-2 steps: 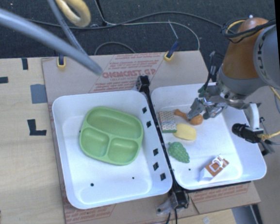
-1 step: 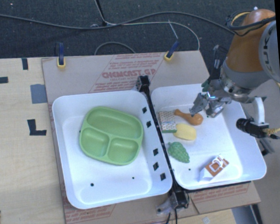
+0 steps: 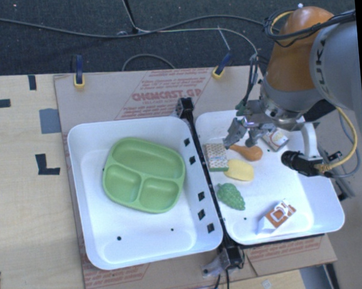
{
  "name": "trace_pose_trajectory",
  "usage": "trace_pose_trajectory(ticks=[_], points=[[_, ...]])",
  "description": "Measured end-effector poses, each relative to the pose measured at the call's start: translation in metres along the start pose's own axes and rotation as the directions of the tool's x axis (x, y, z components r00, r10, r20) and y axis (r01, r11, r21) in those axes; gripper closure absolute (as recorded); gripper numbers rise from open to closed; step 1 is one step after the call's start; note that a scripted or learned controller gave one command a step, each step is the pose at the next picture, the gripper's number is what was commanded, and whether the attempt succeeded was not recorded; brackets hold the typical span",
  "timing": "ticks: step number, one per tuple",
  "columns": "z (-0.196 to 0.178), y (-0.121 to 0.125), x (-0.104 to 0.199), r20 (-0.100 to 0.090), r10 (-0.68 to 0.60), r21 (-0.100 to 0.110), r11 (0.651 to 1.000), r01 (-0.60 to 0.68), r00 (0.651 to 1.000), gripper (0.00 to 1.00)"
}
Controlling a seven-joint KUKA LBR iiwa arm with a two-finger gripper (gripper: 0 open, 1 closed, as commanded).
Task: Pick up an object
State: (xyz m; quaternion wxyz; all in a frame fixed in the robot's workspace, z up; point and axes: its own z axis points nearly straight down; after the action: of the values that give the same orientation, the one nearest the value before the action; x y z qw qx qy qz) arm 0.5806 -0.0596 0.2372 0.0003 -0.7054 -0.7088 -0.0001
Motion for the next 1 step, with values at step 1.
trace_pose_trajectory(ticks=[1], points=[[-0.0019, 0.0144, 0.0503, 0.000, -0.002, 0.000, 1.000, 0.002, 1.000, 1.00]])
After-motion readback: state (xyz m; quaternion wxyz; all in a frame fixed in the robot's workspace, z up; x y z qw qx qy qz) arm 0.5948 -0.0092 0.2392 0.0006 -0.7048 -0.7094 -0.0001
